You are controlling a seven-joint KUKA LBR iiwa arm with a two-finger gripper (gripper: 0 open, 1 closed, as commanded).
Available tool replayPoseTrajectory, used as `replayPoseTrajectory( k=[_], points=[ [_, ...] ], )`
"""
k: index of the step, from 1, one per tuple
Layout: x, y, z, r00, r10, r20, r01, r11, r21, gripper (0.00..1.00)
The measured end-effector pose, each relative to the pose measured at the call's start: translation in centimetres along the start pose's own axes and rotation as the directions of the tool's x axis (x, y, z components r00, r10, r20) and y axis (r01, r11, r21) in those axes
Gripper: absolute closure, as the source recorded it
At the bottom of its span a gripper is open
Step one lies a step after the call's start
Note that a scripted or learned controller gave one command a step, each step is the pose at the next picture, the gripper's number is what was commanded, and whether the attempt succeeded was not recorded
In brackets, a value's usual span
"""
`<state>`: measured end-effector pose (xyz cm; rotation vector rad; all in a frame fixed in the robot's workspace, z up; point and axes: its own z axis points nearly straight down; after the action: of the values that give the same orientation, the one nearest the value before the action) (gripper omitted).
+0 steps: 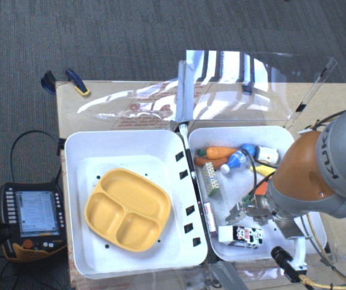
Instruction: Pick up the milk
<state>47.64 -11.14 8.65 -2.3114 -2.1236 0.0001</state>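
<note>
Milk: I see the milk (240,235), a small white carton with black cow patches, lying on its side at the near edge of the right bin (221,139), close to the bin's front wall.
Hand: the hand (243,211) sits just above and beside the carton, not on it; I cannot tell its state, as the wrist hides most of it. Nothing visibly pinched.
Arm: the arm (308,174) reaches in from the right and covers the bin's right half.
Neighbours: a carrot (218,153) and a blue-capped bottle (238,159) lie at the far end, well apart from the milk; a slim patterned pack (211,179) lies between them and the hand.
Left bin: the left bin (79,162) holds a yellow divided plate (128,209).
Bench: the bench (130,104) carries both bins; a pendant (31,221) sits off to the left.
Risk: I judge the carton is near the wall, so a finger may strike the rim or push the carton against it. On its side, it may slide or roll away.
Writing: letters "KU" readable on the arm; carton print too small to read.
</note>
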Motion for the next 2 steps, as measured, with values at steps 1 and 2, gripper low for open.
replayPoseTrajectory(
  k=[1,2],
  points=[
    [-0.11,0.0,-0.02,1.0,-0.019,0.0,0.019,1.0,-0.001,0.0],
    [-0.22,-0.01,-0.02,0.999,-0.038,0.0,0.038,0.999,-0.001,0.0]
  ],
)
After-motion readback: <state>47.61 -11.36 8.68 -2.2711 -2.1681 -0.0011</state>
